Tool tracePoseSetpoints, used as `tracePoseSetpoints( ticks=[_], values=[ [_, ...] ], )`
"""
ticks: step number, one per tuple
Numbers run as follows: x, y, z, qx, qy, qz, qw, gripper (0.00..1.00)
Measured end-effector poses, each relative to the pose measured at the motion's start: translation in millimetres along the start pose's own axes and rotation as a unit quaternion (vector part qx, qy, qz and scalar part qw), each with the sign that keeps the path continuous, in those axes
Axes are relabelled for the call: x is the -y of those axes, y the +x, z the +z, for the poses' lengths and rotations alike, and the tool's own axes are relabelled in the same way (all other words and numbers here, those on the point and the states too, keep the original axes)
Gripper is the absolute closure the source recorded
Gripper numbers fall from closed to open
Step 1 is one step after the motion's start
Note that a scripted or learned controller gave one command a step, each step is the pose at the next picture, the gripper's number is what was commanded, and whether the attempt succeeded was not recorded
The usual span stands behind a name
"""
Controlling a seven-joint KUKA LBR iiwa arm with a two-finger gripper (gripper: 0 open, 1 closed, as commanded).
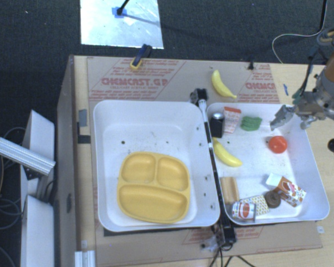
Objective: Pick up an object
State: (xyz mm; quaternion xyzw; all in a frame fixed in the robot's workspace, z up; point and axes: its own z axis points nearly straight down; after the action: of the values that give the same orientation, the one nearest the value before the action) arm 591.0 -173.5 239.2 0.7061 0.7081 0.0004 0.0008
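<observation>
The gripper (292, 117), fingers spread and empty, hangs just above-right of the red tomato (277, 144) in the right bin (314, 174).

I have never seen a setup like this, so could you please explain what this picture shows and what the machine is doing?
This is one picture from a fixed camera above a bench, looking down at a slant. At the right edge you see the end of a robot arm; its gripper hangs over the upper right corner of the right bin. Nothing shows between its jaws.

The right bin holds small toy items: a red ball, a yellow banana, a green piece, a small can and some little packets. The left bin holds a yellow divided tray. A second banana lies on the bench behind the bins.

The arm's job is to pick up one object.
</observation>
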Motion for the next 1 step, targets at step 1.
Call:
tracePoseSetpoints(
  ticks=[1],
  values=[
    [-7.3,-26.7,154.7,0.000,0.000,0.001,1.0000,0.00]
  ],
)
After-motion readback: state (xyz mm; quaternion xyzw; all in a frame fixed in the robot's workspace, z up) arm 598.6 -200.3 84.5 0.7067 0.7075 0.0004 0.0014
